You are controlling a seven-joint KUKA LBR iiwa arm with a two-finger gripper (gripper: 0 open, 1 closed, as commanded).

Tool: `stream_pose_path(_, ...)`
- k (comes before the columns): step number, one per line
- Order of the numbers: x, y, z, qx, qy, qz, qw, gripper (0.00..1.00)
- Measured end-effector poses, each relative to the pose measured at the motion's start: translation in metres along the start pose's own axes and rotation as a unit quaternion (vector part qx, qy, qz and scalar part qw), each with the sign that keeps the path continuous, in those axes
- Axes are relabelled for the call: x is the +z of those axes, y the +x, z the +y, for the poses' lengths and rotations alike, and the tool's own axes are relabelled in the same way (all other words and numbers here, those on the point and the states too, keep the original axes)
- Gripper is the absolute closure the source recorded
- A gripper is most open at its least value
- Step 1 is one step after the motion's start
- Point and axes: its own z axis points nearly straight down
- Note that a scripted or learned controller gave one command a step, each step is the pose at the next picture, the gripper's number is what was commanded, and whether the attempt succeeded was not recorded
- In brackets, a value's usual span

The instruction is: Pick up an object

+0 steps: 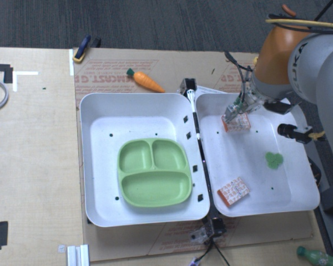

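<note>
My gripper (235, 113) is low over the far left part of the right bin (299, 198). Directly under its tip, touching or nearly touching it, lies a small red-and-white box (238, 123). A second red-and-white box (233, 191) rests near that bin's front left corner. A small green object (274, 160) sits to the right of the bin's middle. The arm's orange band (280, 43) and grey body reach in from the upper right.
The left bin (94, 148) holds a green divided plate (154, 172). An orange carrot (146, 80) lies on the cardboard behind the bins. A blue-and-yellow tool (82, 47) sits at the far left, and a green bottle (316, 255) at the bottom right.
</note>
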Motion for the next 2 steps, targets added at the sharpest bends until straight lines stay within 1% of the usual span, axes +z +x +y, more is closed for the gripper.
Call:
stream_pose_path(1,0.0,0.0,0.0,0.0,0.0,0.0,1.0,0.0)
stream_pose_path(2,-0.01,-0.001,0.0,0.001,-0.001,-0.001,1.0,1.0)
